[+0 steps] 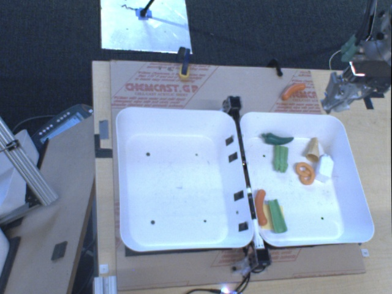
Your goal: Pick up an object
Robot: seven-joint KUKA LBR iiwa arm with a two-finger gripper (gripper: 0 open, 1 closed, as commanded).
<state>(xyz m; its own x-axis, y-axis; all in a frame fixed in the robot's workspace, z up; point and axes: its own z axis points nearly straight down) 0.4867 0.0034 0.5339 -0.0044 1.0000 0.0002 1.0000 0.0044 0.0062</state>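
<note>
Our hand (343, 97) hangs at the far right of the camera view, just beyond the back right corner of the right-hand shallow white plastic bin (352, 164), above the bare counter (202, 78) rather than over the bin itself. We cannot tell whether it is spread or pressed together; it is too small and blurred, and we see nothing gripped in it.

Taking the right-hand bin as our landmark, everything we might pick lies forward and to the left of the hand. Nearest, by the bin's right wall, sit a tan cone-shaped piece (313, 149), a small white block (324, 166) and an orange ring-shaped toy (304, 172), the three crowded close together. Further toward the bin's middle lie a dark green curved pod (277, 139), its long axis running across the bin, and below it a light green ribbed stick (280, 158), lying front to back. Near the bin's front left corner, a red-orange sausage-shaped toy (260, 206) and a green flat block (277, 216) lie side by side, both front to back, close to the wall. One orange carrot-like piece (293, 91) rests outside the bin on the counter, just behind the bin's back rim and left of the hand.

We judge the cluster by the right wall the shortest reach, though the wall and the crowding leave little room. The bin floor looks flat and smooth.
</note>
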